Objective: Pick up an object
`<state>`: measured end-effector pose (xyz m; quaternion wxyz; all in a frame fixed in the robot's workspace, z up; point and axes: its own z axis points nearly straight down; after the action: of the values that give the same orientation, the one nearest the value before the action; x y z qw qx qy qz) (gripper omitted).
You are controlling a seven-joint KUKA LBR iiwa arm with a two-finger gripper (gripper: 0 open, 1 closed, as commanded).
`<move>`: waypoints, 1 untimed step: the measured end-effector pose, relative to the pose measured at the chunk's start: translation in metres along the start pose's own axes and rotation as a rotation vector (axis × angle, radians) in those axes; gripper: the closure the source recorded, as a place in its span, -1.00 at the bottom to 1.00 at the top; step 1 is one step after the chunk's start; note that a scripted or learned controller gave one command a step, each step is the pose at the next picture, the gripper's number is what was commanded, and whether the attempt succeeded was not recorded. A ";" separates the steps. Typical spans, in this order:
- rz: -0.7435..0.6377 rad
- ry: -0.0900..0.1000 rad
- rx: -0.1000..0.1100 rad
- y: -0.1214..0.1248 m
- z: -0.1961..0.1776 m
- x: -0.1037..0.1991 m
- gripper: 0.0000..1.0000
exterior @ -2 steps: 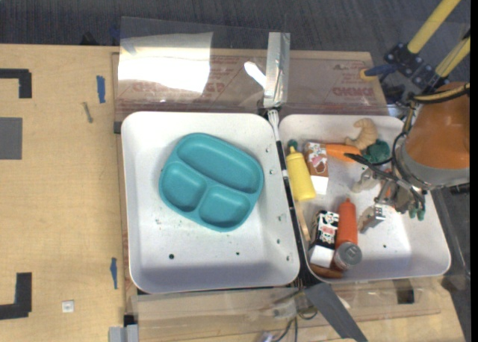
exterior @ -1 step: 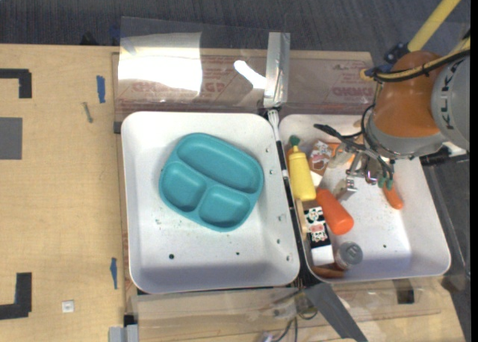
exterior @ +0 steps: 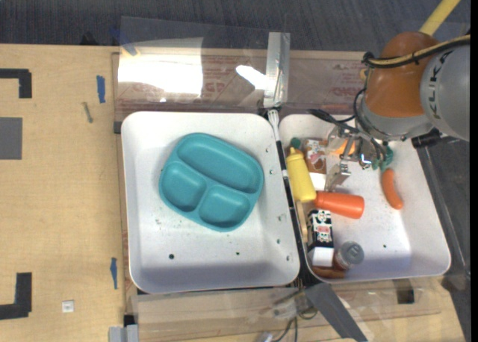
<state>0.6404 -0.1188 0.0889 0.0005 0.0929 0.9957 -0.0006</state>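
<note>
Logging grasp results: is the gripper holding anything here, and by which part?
Cannot be told. The gripper hangs over the right bin, with nothing clearly between its fingers.

wood bench (exterior: 52,184), 2 white bins: left bin (exterior: 142,243), right bin (exterior: 418,243)

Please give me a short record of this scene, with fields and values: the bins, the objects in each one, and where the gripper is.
left bin: holds a teal divided plate
right bin: holds a yellow bottle, an orange cylinder, a small orange carrot-like piece, a black-and-white carton, a grey-capped jar
gripper: above the upper part of the right bin, near the yellow bottle
gripper fingers: state cannot be told
arm: enters from the view's right, orange band visible
</note>
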 end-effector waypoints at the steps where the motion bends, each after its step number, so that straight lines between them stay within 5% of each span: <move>1: 0.265 -0.008 0.000 -0.088 0.000 0.052 -1.00</move>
<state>0.5731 -0.1953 0.0886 0.0045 0.2237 0.9746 -0.0011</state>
